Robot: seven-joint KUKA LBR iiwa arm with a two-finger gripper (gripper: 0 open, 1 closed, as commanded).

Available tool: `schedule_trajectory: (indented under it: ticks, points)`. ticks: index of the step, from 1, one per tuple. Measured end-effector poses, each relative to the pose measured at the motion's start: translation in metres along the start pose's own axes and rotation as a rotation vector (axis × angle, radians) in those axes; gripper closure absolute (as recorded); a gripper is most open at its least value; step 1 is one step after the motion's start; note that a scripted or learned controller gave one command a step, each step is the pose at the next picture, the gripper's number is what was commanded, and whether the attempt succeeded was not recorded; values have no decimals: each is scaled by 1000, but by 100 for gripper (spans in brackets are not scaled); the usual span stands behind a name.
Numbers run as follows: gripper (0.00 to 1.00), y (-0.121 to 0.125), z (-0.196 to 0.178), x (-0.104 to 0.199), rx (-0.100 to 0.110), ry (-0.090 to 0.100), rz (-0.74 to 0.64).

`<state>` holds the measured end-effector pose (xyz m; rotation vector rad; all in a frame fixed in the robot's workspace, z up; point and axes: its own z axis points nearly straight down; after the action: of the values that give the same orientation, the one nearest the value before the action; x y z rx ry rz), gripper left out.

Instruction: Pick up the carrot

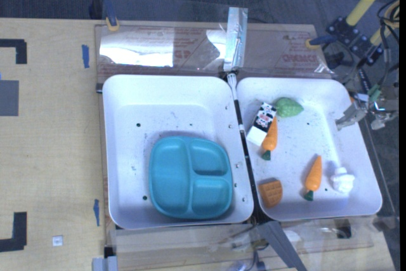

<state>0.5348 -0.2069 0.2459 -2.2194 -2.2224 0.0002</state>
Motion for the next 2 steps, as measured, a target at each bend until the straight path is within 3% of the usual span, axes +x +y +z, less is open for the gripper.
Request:
schedule_trajectory:
  ticks: [1, 2]
  points:
    - [0, 6, 121, 36, 7, 3, -201]
    - [0, -37, 159, 22, -5, -2, -139]
